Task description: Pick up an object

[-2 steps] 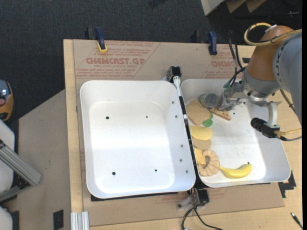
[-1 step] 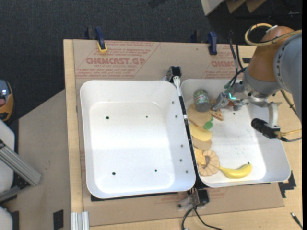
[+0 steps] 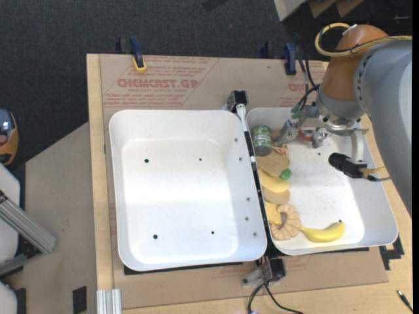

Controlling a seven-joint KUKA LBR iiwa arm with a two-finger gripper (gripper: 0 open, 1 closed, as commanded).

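— Beneath both bins, what does the bench carry?
— A brown board (image 3: pixel 163 77) printed in red, held at its far edge by two blue clamps (image 3: pixel 137 50). Dark carpet (image 3: pixel 65 18) lies around it.
— And starting well to the gripper's left?
— The left white bin (image 3: pixel 118 175) sits there, touching the right white bin (image 3: pixel 327 195) along a shared wall.
— Where are the things to pick?
— All in the right bin. A green can (image 3: pixel 261 139) stands just left of the gripper (image 3: pixel 302 133), against the shared wall. Nearer the camera than the gripper, and a little left, a small green ball (image 3: pixel 285 173) rests on pale yellow pieces (image 3: pixel 275 187). Past those is a ridged tan disc (image 3: pixel 286 221), and a banana (image 3: pixel 322 232) lies beside it by the near wall, well apart from the gripper.
— Is the gripper wide or narrow?
— I cannot tell; it hangs low over the bin's far end, and I see nothing held in it.
— And to its right?
— The grey arm (image 3: pixel 386 77), with its orange band (image 3: pixel 353 41).
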